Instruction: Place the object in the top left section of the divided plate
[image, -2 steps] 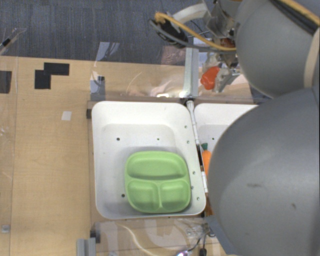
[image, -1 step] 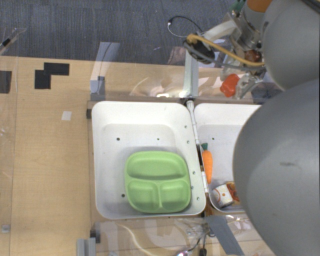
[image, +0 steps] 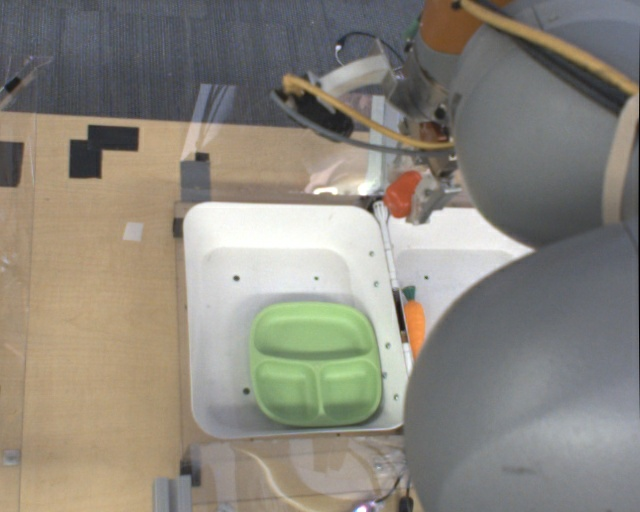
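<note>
Where the bins meet, a red object (image: 403, 192) sits at the end effector (image: 418, 203).

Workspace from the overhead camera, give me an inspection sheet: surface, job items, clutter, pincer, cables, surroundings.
Surface: tan bench bearing two white bins; left bin in full sight, right bin mostly hidden by the grey arm.
Job's things: green divided plate lies in the left bin, its sections bare. A red-orange object sits at the pincer, above the bins' shared rim; whether it is gripped cannot be told.
Clutter: an orange carrot-like item at the right bin's left edge.
Pincer: near the bins' far edge; finger state cannot be told.
Cables: yellow and white lines loop by the wrist.
Surroundings: grey carpet beyond; black marks on the bench.
</note>
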